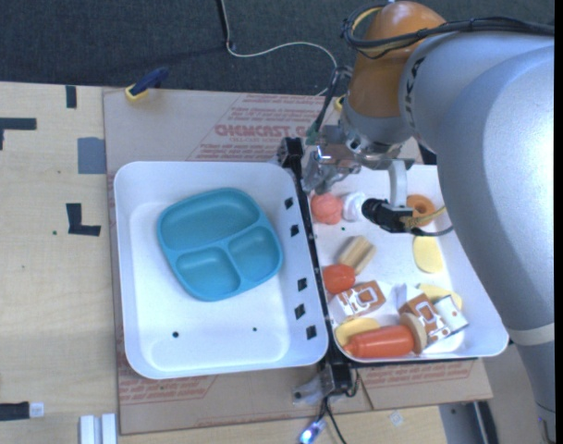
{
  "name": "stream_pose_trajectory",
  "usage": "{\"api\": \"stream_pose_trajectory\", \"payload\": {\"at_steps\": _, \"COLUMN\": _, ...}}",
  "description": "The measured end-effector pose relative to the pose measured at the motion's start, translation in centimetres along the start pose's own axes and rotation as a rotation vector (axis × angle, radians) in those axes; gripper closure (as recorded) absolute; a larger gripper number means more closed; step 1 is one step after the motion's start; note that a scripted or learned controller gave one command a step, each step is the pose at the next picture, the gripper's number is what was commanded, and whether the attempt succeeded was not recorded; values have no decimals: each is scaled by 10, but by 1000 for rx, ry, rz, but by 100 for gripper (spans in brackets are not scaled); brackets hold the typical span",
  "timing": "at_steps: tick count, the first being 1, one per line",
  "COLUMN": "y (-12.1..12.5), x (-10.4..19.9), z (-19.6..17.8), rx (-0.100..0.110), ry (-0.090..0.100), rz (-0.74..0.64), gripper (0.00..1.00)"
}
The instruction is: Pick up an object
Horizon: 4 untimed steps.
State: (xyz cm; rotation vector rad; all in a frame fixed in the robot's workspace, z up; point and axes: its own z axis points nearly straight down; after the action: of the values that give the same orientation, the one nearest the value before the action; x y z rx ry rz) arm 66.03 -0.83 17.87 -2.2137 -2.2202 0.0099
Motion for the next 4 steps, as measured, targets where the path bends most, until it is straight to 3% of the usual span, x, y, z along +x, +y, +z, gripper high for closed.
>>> {"api": "stream_pose_trajectory", "payload": {"at_steps": 1, "y": -53, "x": 85, "z": -5, "rx": -5, "ry": 2, "rz": -6, "gripper": 100}}
{"api": "stream_pose_trajectory", "payload": {"at_steps": 2, "y": -144, "x": 92, "z": -171, "rx": -20, "ry": 5, "rz": -2, "gripper": 100}}
{"api": "stream_pose_trajectory", "payload": {"at_steps": 3, "y": -179, "x": 97, "z": -190, "rx": -9, "ry": 1, "rz": 0, "gripper": 100}}
{"api": "stream_pose_trajectory", "payload": {"at_steps": 4, "y": -179, "x": 34, "z": -118, "rx": 0, "ry": -3, "rz": 9, "gripper": 100}}
